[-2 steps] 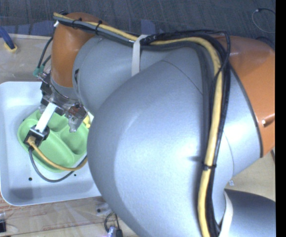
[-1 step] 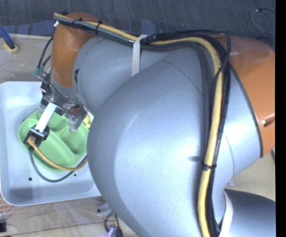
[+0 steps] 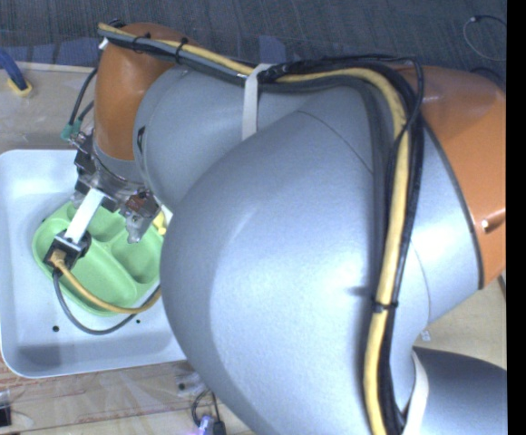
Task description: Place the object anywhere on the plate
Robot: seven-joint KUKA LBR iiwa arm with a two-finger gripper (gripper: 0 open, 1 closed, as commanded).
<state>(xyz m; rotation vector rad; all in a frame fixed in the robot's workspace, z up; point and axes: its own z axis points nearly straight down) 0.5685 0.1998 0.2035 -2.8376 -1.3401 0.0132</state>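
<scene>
Arm: bulk fills foreground, hides much | Gripper: over green plate in left bin; opening cannot be told | Object: unidentifiable, perhaps at gripper; weight, stiffness, grasp point unjudgeable.

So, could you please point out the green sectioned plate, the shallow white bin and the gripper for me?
Green sectioned plate [image 3: 122, 252]: camera view, on its raised divider.
Shallow white bin [image 3: 14, 270]: camera view, on its bare floor.
Gripper [image 3: 136, 229]: camera view, at its tip over the plate.
</scene>
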